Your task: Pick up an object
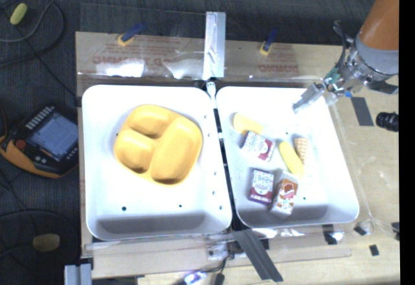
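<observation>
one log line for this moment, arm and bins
gripper: over right bin upper right, nothing seen held | right bin: small packets and yellow pieces | left bin: yellow tray

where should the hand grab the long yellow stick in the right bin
Grip the yellow stick across its narrow middle, coming from above. It lies flat and slanted, so the fingers should close across its width. A ridged snack sits close on its right, leaving little room there.

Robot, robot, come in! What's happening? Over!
Gripper above right bin's top corner, holding nothing. Snack packs untouched below. Nothing in the way.
</observation>
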You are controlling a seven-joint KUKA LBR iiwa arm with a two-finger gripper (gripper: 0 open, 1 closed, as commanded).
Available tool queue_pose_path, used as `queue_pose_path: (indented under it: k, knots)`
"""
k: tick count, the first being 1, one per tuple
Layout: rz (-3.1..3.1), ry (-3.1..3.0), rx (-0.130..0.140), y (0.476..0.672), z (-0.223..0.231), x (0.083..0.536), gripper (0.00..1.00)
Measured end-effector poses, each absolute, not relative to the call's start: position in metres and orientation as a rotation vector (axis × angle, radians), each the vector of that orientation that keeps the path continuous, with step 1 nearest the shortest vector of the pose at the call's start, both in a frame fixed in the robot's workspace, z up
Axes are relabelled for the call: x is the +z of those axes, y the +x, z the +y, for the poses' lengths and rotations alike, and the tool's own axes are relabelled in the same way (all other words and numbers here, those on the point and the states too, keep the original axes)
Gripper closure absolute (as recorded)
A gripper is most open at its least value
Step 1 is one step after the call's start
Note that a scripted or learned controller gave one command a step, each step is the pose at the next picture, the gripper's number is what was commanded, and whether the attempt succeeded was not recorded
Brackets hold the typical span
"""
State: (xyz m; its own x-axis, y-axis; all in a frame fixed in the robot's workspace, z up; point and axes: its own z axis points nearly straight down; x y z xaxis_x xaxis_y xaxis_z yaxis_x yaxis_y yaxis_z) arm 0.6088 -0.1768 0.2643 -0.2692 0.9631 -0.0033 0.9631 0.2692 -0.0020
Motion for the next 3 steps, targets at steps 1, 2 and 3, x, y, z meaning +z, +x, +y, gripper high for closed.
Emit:
queue_pose_path:
  k: [1, 2, 3]
  knots:
    - [2.272, 2.174, -0.003, 0.557, -0.128, 0.14, 0.0]
    - [2.271, 2.174, -0.003, 0.557, -0.128, 0.14, 0.0]
    - [2.29, 2.132, 0.021, 0.567, -0.163, 0.096, 0.0]
